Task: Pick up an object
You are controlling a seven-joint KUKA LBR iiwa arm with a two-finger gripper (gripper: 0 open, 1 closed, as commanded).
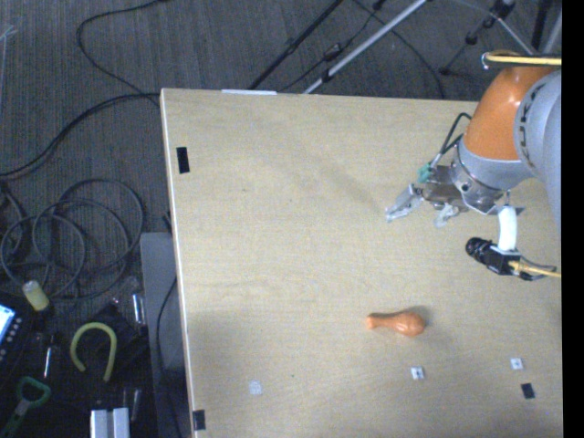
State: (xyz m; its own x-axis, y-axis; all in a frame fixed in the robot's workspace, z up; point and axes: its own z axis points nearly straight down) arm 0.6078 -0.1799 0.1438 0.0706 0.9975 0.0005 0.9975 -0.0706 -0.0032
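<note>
Pincer (422,206): pale metal fingers spread apart, nothing between them, pointing toward the view's left above the tabletop.
Arm (516,126): smooth grey shell with a glossy orange band, entering from the right.
Tabletop (274,245): flat, matte tan board, a few small dark and pale markers on it.
Object (397,322): smooth orange piece, pear-like, lying on the tabletop well below the pincer.
Object axis: roughly left to right; bulbous end right, narrow end left.
Floor (82,80): grey carpet with looping black cables.
</note>
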